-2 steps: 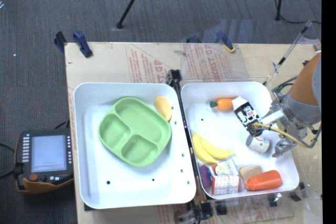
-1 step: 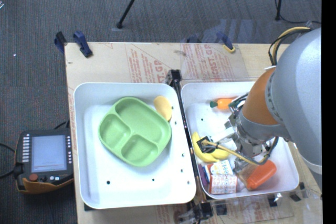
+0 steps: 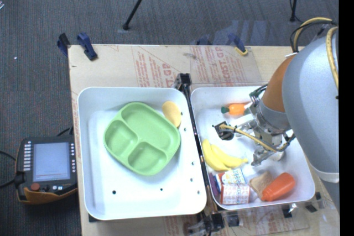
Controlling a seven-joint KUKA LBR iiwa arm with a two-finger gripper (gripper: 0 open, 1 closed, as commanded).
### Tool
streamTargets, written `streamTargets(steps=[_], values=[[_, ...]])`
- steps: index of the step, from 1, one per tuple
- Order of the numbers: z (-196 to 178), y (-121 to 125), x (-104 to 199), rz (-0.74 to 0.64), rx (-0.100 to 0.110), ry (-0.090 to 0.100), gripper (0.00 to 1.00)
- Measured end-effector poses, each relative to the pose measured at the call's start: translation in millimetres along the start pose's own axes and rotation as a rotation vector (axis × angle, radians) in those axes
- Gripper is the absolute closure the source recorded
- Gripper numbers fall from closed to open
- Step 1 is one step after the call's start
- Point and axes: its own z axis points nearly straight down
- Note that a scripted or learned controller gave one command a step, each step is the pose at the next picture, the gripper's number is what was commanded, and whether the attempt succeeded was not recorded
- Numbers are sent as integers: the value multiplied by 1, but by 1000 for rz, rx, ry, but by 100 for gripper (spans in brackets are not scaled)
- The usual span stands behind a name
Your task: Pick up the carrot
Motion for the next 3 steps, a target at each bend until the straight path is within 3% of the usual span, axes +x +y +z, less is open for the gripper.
streamTargets(steps=[1, 2, 3], values=[[-1, -26, 53, -1, 0, 2, 0], [-9, -27, 52, -6, 2, -5, 100], [-18, -28, 51, -10, 6, -10, 100]])
